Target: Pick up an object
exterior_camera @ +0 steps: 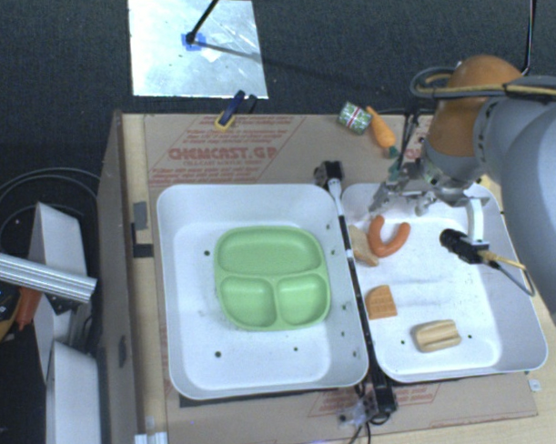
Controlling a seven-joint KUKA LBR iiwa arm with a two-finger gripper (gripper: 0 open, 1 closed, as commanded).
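The end effector (403, 196) is hovering just above the curved orange sausage (389, 239) lying in the right-hand bin (500, 332); I cannot tell how open it is, and nothing is lifted yet.

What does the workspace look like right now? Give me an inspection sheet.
Surface: left white bin and right white bin side by side on a brown cardboard sheet.
Job's things: right bin holds a curved orange sausage, orange square cracker, tan bread roll, and a pale scrap by the divider.
Clutter: green three-compartment plate in left bin; small green can and orange carrot on the cardboard.
Gripper: gripper over the right bin's far end, beside the sausage.
Cables: black cable loops left of the bench.
Surroundings: silver sheet on dark floor.
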